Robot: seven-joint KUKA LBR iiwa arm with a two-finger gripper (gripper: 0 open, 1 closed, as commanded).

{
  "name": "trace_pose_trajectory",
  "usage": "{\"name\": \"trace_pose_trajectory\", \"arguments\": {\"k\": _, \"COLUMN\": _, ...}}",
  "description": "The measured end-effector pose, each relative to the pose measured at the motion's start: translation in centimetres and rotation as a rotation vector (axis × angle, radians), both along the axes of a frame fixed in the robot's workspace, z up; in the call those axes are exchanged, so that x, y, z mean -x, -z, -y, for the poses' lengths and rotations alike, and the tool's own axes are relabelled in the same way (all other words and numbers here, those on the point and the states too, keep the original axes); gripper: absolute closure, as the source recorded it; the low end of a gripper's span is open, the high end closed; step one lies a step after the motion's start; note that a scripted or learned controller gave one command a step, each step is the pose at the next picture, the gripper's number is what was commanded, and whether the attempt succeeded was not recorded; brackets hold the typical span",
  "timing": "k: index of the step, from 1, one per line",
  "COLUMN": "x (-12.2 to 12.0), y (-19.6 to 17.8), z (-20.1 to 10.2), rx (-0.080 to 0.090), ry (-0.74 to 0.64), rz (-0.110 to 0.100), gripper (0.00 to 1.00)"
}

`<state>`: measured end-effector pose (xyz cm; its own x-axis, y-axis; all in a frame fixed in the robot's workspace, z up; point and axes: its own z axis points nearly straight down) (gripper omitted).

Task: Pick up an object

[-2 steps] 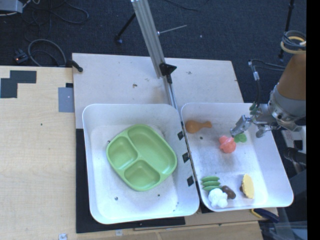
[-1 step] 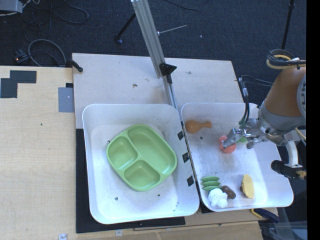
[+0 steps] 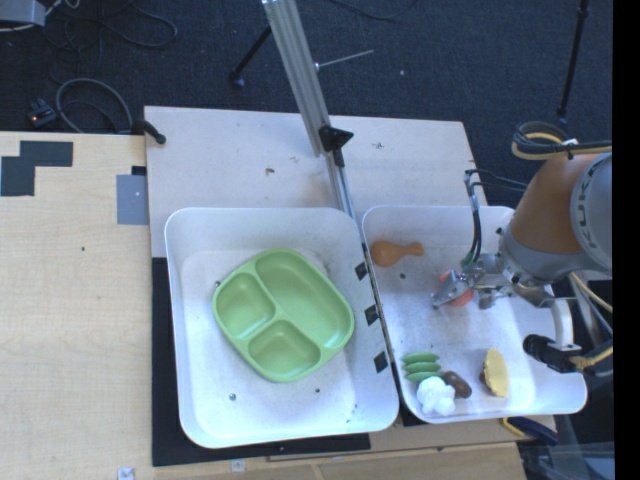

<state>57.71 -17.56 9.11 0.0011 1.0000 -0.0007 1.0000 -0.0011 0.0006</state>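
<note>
The gripper [image 3: 452,291] hangs low over the middle of the right bin [image 3: 560,393], its metal fingers pointing left with something reddish right at the tips. An orange drumstick-shaped toy [image 3: 394,253] lies in the bin's upper left, apart from the gripper. Along the bin's front lie a green pea pod [image 3: 420,365], a white lump [image 3: 435,395], a small brown piece [image 3: 458,381] and a yellow piece [image 3: 495,371]. Whether the reddish thing sits between the fingers is unclear.
The left bin [image 3: 190,268] holds a green three-compartment plate [image 3: 282,314]. A slanted metal rail [image 3: 305,73] runs from the top down to the divider between the bins. The arm's orange band and grey body [image 3: 560,218] fill the right side.
</note>
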Motion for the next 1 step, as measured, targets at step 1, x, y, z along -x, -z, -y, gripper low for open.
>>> {"name": "trace_pose_trajectory", "arguments": {"k": 1, "x": 0.07, "y": -1.05, "z": 0.08, "rx": -0.001, "ry": 0.004, "rz": -0.002, "gripper": 1.00}}
